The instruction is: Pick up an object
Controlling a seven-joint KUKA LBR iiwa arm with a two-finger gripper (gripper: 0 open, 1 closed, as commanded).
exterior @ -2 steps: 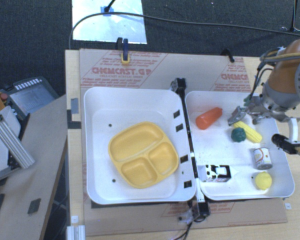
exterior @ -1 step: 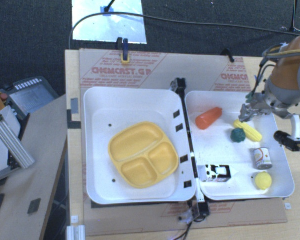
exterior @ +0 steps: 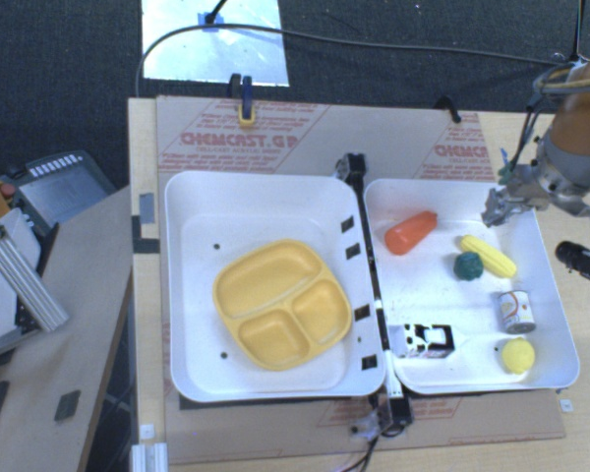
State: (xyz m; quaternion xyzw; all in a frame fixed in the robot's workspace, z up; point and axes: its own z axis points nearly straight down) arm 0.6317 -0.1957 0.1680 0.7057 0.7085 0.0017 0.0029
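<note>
The right bin holds an orange carrot-shaped piece, a yellow corn-like piece, a small teal ball, a little can, a yellow lemon-like ball and a black-and-white toy. My gripper hangs over the bin's far right corner, above and right of the yellow corn-like piece. It is apart from every object.
The left bin bears a yellow divided plate. A black clip strip runs between the two bins. Cables cross the dark floor behind the bench, and a grey device sits at the left.
</note>
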